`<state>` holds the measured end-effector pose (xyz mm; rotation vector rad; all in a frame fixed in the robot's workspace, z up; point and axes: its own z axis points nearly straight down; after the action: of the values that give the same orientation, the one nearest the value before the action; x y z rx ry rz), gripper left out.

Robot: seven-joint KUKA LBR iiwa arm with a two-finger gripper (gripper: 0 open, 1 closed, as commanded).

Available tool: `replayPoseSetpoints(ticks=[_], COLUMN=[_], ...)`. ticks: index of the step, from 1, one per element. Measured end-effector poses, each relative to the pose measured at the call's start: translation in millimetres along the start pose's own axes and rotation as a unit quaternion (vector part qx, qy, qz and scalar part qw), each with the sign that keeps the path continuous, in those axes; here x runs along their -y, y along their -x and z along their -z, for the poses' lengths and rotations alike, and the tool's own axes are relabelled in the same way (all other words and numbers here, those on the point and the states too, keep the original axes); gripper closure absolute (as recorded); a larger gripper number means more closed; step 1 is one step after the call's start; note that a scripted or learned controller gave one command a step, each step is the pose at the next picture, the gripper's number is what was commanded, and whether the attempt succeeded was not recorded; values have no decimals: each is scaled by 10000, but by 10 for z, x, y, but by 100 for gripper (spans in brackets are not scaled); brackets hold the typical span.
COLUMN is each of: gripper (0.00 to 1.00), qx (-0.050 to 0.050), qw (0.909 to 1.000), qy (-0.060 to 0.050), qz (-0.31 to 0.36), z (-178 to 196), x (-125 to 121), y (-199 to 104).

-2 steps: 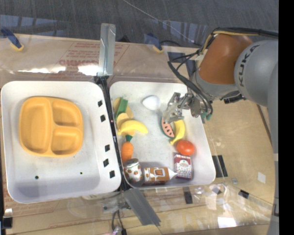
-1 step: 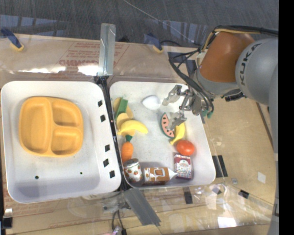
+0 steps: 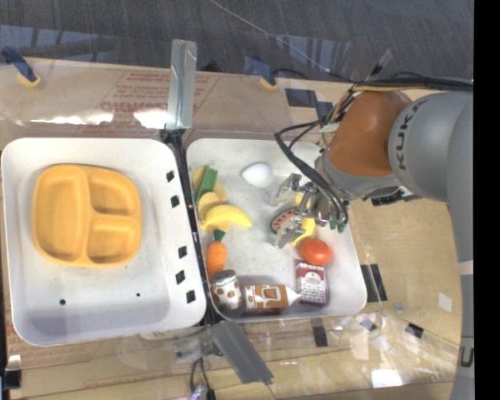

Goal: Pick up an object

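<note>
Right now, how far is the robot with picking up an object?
Nothing looks lifted yet: the banana, carrot and tomato lie in the right bin. The gripper is low among the items there. The grasp and the lift are left.

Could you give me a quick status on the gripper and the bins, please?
Gripper low in right bin, over watermelon slice. Tomato close beside. Yellow divided tray in left bin.

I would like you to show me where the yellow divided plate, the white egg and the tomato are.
yellow divided plate (image 3: pixel 57 215): camera view, on its large left compartment.
white egg (image 3: pixel 256 173): camera view, on the middle of its shell.
tomato (image 3: pixel 316 252): camera view, on its red top.
</note>
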<state>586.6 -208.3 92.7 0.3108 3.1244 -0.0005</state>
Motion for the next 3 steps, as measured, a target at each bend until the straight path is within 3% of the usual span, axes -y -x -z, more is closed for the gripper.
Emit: replayPoseSetpoints(ticks=[1, 2, 3], gripper=[100, 100, 100], qx=[36, 66, 19], qw=[10000, 10000, 9914], qy=[-4, 3, -10], qz=[35, 9, 1307], z=[129, 1367, 1530], x=[-21, -646, -71], y=[27, 500, 505])
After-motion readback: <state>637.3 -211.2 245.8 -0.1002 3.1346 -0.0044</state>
